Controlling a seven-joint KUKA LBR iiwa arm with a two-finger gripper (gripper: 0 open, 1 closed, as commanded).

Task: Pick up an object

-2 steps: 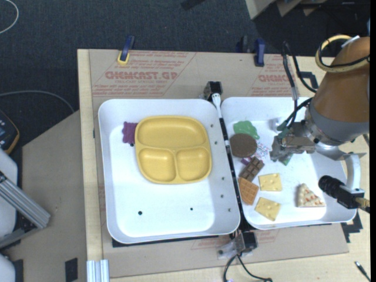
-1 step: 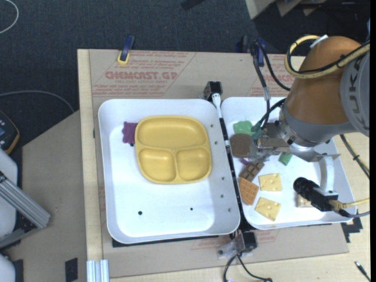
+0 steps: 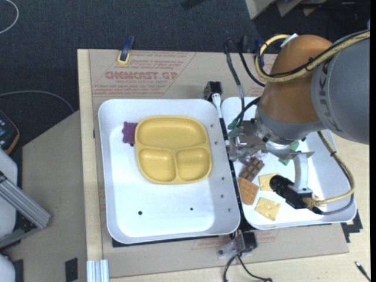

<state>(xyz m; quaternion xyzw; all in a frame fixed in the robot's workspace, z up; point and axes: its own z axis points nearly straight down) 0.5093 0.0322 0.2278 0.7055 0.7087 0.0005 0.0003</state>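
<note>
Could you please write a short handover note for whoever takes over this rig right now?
Gripper: low over the left side of the right bin, just above the brown piece; no hold visible.
Things: the brown piece, an orange cracker and two yellow pieces lie in the right bin; a yellow plate and a purple thing lie in the left bin.
Done: nothing visibly picked.
Left: grasp one thing and lift it.
</note>
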